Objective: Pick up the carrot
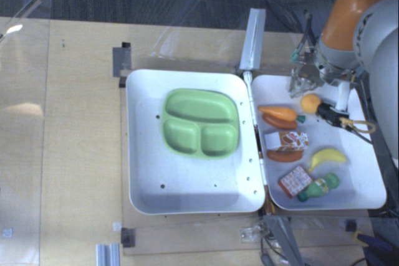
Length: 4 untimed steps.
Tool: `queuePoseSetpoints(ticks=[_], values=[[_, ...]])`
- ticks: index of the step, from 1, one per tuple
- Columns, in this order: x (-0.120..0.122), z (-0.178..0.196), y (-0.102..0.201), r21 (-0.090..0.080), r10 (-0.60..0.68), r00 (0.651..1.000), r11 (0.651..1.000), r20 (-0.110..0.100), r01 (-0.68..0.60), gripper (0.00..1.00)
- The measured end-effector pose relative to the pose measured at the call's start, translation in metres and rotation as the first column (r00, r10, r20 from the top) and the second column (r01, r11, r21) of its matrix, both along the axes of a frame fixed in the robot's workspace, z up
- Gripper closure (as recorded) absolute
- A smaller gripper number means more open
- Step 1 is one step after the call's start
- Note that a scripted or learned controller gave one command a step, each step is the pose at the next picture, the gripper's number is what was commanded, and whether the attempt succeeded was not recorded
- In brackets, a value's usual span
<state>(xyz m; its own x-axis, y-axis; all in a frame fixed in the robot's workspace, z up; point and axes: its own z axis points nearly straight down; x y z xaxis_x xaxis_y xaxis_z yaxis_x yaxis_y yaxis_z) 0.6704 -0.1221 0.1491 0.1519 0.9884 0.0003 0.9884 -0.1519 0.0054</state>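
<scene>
The carrot [279,115], orange with a small green tip at its right end, lies on its side in the left part of the right bin [374,196], close to the wall between the bins. My gripper [303,83] hangs over the back of that bin, up and to the right of the carrot and apart from it. A small orange ball [310,102] sits just below the gripper, between it and the carrot's green end. Nothing shows in the gripper.
In the right bin lie a red sausage [283,156], a printed packet [293,139], a yellow banana [328,157], a red box [295,180] and a green bottle [319,187]. The left bin [143,190] holds a green divided plate [201,123].
</scene>
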Motion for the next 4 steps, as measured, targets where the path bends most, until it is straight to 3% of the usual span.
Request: queuePoseSetpoints(ticks=[1,2,3,4], values=[[-0.009,-0.056,-0.051,-0.002,0.458,0.889,0.889,-0.001,-0.458,1.00],[0.000,0.104,-0.002,-0.004,0.386,0.923,0.923,0.002,-0.386,1.00],[-0.002,-0.007,0.035,0.001,0.494,0.869,0.869,-0.004,-0.494,1.00],[-0.010,-0.055,-0.006,-0.004,0.491,0.871,0.871,0.001,-0.491,1.00]])
